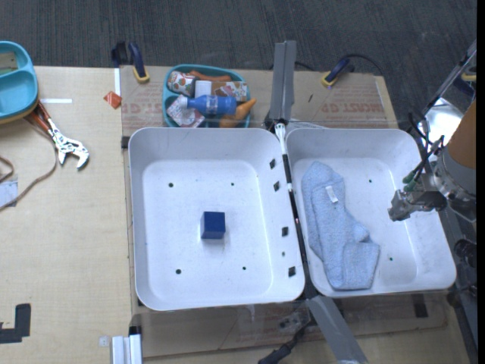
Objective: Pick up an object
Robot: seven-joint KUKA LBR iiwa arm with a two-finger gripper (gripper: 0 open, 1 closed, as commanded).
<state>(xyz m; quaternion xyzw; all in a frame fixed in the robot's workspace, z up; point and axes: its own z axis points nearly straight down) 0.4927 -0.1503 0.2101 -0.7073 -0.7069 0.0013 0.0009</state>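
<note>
Pale wooden table (68,264) on dark carpet (227,14). Two shallow white bins sit side by side on brown cardboard. Left bin (144,279): a small blue cube (214,224) sits alone near the middle, well apart from every wall, open floor all round it. Right bin (432,275): a light blue towel (337,230) lies rumpled lengthwise along the wall nearest the left bin; the half away from the left bin is bare. Behind the left bin, a blue tub (173,82) of mixed small things. Well to the left of the bins, a wrench (67,149) and a blue tray (15,82) at the table edge. Claw (400,205) hangs over the bare half of the right bin, apart from the towel, nothing between its tips; whether they are spread or pressed together, cannot tell.
</note>
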